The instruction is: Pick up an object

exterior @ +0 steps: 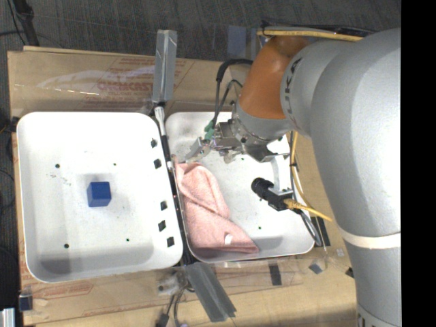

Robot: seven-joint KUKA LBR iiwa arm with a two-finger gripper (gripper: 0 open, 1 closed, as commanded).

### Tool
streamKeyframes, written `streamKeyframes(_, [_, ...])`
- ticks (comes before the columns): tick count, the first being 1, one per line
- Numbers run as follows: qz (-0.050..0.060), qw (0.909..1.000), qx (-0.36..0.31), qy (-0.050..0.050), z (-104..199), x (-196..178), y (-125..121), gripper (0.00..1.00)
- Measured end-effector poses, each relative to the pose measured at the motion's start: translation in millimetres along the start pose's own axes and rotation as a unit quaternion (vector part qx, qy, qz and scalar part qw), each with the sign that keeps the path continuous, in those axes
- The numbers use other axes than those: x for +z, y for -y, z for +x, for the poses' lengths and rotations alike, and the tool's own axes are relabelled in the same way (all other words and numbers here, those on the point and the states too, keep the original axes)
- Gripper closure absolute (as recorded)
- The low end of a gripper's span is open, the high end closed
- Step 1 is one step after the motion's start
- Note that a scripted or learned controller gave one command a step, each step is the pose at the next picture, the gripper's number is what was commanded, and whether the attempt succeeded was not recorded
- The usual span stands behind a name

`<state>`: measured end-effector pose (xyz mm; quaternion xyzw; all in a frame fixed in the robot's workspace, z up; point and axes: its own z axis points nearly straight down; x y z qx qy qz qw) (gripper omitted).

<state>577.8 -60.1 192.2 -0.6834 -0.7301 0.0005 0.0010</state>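
The arm's big grey body covers most of the right bin, and its gripper sits just above the pink cloth, top end. Honestly can't tell if the fingers are open or closed. A blue cube sits well left of the cloth, in the left bin.

Faint red print on cardboard sheet behind left bin, too washed out to read (maybe one word, letters unclear). Dark lettering on arm beside orange band, partial, looks like "KA", rest hidden by curve. More faded red marks on cardboard at lower left, illegible. No numbers legible.
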Motion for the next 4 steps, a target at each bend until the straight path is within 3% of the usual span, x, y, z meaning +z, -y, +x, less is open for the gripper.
streamKeyframes(1, [0.001, 0.9997, -0.024, 0.000, -42.5, 101.3, 3.2, 0.00])
streamKeyframes(2, [0.003, 0.9996, -0.027, -0.001, -41.2, 92.1, 3.4, 1.00])
streamKeyframes(3, [0.000, 0.9991, 0.042, 0.000, 0.2, 0.1, -10.5, 1.00])
streamKeyframes(4, [0.002, 0.9993, 0.038, 0.000, 1.6, -8.6, -10.7, 1.00])
